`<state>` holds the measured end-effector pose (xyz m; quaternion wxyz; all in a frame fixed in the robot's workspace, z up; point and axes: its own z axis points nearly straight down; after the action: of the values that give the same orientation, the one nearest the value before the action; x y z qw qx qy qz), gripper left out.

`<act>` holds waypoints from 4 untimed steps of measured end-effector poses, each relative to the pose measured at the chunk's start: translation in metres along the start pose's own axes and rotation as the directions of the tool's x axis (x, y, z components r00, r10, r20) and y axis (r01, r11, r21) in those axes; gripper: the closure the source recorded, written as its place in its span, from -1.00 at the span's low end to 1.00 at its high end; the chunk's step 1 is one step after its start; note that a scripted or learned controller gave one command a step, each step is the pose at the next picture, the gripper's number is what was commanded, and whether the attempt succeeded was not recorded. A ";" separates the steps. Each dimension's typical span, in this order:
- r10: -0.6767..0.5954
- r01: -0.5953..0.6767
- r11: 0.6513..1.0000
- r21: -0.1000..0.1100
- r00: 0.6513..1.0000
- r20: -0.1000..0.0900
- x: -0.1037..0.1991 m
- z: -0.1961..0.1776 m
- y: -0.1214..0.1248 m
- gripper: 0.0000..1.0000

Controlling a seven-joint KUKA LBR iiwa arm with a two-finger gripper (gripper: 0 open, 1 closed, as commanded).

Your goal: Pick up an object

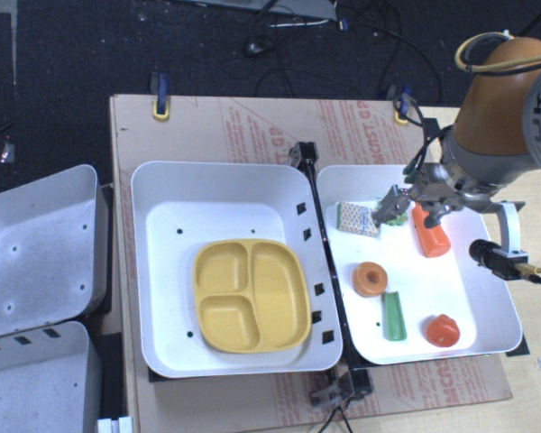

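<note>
Bright, even light from overhead falls on the two shallow white plastic bins (153,269), whose floors are close to washed out, while the dark speckled floor (63,52) beyond the bench's far edge stays dim. Shadows are soft and short, pooling faintly under the yellow three-compartment plastic tray (252,296) and along the bin walls. Focus is fairly sharp at centre, with slight grain and softness toward the frame's corners.

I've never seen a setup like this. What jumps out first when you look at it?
Probably the big yellow divided plate, alone in the left bin. Next, the grey and orange arm leaning in from the right over the right bin, where small items lie scattered: an orange ring, a green stick and a red piece.
</note>
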<state>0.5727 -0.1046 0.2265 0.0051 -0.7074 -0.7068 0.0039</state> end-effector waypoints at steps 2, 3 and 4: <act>0.000 0.000 1.000 -0.008 1.000 0.001 0.005 0.056 0.000 -1.00; 0.001 -0.001 1.000 -0.009 1.000 0.001 0.000 0.101 -0.003 -1.00; 0.000 0.000 1.000 -0.008 1.000 0.001 0.000 0.137 -0.003 -1.00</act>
<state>0.5675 -0.1041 0.0899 0.0019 -0.7075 -0.7067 0.0013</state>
